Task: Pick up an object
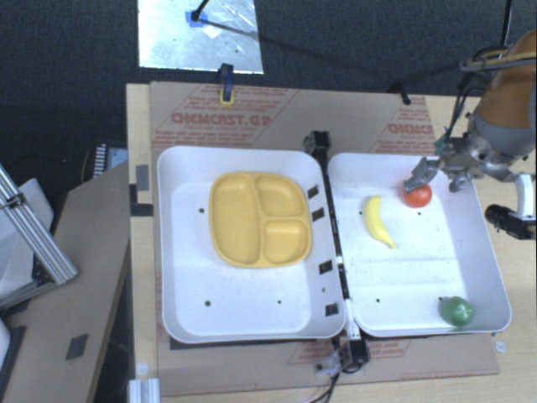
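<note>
Two white bins sit side by side on the bench: left bin (180, 309) and right bin (487, 267), rims touching at the centre seam. Left one holds 1 item, a yellow divided tray (258, 219) w/ 3 compartments, roughly centred, bare white floor all round it. Right bin holds 3 items: 1 banana (377, 222) in the left-centre, 1 red-orange ball (418, 196) toward the far edge, 1 green ball (457, 311) in the near right corner, close to the rim. All 3 are well apart from each other, w/ open floor across the middle and near-left of that bin. My gripper (419, 180) is over the far part of the right bin, directly above the red-orange ball and seemingly touching it; one grey finger overlaps its top. From this slant I can't tell whether the fingers are apart or closed, or if the ball is btwn them. Arm comes in from the right.
</note>
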`<state>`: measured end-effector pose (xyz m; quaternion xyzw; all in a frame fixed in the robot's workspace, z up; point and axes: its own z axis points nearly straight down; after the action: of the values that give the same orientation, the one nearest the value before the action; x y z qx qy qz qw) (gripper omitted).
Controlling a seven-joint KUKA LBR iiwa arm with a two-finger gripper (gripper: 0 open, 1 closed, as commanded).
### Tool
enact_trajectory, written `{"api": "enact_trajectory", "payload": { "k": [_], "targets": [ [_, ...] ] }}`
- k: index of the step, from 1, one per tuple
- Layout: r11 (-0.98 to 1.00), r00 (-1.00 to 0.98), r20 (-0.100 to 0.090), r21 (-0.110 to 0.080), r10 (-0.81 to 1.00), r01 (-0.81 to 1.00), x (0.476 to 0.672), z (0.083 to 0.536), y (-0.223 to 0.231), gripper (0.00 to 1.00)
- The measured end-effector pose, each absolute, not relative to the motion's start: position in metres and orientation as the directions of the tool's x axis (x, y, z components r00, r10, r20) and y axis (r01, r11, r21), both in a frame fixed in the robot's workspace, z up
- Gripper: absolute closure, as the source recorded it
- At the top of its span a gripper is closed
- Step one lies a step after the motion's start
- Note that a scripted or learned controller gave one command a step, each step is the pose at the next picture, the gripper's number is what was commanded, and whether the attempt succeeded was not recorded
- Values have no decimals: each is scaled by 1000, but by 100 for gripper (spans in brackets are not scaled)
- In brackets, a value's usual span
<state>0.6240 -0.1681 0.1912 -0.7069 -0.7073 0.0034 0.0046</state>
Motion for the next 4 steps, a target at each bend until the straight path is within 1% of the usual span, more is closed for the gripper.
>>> {"api": "enact_trajectory", "payload": {
  "k": [1,2,3,4],
  "targets": [
    [3,-3,-1,1,1000,1000,627,199,-168,0],
    [1,-1,0,-2,1000,1000,632,139,-172,0],
    [1,-1,0,-2,1000,1000,632,87,-171,0],
    [2,-2,-1,4,1000,1000,634,101,-172,100]
  ]
}}
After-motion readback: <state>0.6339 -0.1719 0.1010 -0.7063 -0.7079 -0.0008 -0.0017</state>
